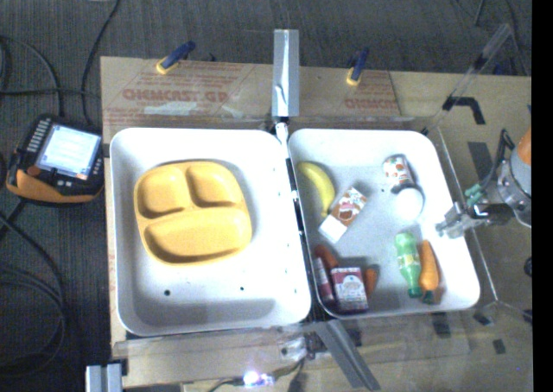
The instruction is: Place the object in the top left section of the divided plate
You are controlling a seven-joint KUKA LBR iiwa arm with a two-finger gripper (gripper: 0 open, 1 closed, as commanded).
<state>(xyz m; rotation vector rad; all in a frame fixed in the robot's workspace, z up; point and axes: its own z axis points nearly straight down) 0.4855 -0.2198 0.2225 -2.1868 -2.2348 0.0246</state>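
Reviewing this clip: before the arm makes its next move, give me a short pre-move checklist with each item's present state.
1. Divided plate sits flat in the left bin: ok.
2. Its top left section holds nothing: ok.
3. Items available in the right bin, including banana, green bottle and carrot: ok.
4. Gripper over the right bin's right rim, nothing seen between its jaws: ok.
5. Jaws open or shut: cannot tell.
6. Which object is meant: cannot tell.
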